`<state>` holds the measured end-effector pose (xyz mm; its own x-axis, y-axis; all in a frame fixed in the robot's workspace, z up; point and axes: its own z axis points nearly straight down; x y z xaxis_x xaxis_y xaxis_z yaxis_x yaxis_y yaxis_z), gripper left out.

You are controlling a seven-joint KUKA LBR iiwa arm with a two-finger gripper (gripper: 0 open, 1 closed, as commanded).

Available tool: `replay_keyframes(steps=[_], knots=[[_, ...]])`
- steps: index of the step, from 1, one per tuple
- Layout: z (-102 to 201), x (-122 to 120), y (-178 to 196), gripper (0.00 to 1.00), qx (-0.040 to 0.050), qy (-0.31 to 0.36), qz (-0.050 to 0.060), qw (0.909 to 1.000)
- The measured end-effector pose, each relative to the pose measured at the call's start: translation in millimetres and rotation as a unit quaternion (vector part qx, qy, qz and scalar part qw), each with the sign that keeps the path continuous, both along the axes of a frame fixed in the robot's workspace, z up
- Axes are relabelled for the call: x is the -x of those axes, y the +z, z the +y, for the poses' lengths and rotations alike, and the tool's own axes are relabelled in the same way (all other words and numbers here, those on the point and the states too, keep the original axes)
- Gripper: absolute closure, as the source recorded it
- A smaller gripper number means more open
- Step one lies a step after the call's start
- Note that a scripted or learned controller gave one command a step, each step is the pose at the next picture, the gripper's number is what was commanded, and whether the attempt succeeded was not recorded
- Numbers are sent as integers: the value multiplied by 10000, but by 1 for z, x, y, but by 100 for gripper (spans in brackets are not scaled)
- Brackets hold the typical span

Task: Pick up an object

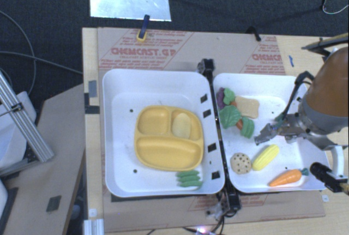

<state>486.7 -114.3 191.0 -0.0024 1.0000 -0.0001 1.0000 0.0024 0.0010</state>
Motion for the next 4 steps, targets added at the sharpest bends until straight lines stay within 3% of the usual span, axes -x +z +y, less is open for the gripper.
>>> replay_keyframes(steps=[1,2,3,4], knots=[[-67,2,-111,0,11,-41,8,10000],[-82,-64,-105,0,15,16,-34,10000],[-93,-103,-105,0,12,13,-28,10000],[-92,-103,-94,100,8,15,-33,10000]])
